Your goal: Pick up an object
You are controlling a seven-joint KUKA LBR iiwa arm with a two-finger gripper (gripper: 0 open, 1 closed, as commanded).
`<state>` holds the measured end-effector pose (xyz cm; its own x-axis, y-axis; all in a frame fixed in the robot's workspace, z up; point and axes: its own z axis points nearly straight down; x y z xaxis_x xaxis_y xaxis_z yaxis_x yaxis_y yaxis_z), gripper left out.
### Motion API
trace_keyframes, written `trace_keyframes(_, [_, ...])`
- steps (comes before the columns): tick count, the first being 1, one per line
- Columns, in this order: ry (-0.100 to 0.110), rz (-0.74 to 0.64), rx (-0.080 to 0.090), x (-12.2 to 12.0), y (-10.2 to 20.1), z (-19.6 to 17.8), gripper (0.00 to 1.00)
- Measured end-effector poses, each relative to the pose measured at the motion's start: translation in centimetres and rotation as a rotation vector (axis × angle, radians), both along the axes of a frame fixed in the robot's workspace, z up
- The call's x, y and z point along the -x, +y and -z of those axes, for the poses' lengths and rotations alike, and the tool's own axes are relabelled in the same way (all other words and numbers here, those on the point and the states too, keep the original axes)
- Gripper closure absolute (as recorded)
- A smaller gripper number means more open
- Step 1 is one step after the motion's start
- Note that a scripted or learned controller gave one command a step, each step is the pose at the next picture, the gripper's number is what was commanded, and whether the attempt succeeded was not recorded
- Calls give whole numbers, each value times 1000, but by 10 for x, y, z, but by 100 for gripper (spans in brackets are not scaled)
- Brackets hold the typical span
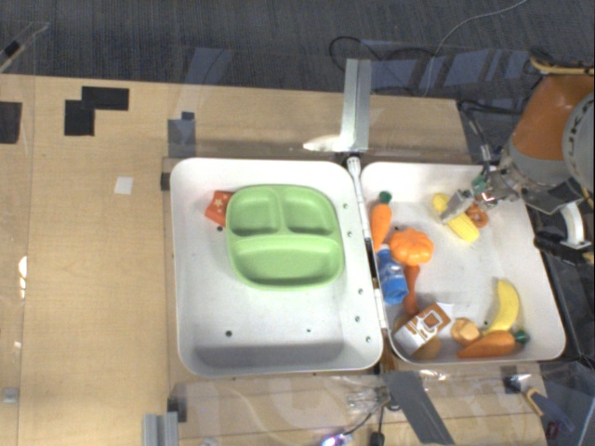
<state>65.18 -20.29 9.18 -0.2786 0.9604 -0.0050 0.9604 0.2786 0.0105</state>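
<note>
Lying in right bin (548, 277) far corner: yellow corn cob (458, 219). Hovering just beside, perhaps touching: claw (480, 196), finger state impossible to tell. Awaiting: grasp, lift. Sitting nearby: carrot (381, 221), banana (506, 305). Occupying left bin (200, 277): green tray (283, 235).

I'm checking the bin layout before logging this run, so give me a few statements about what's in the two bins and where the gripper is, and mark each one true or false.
1. The green divided plate lies in the left bin. True.
2. The banana lies in the left bin. False: it lies in the right bin, near that bin's right wall.
3. The gripper is over the right bin's upper part, at a small yellow item. True.
4. The blue bottle stands on the green divided plate. False: it lies in the right bin, just below the orange pumpkin-like toy.
5. A red item shows at the plate's upper-left edge. True.
</note>
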Motion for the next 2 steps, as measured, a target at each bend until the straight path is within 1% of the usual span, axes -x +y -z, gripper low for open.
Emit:
trace_keyframes(1, [-15,-5,10,-5,-3,-14,100])
trace_keyframes(2, [10,114,-2,-19,55,-82,100])
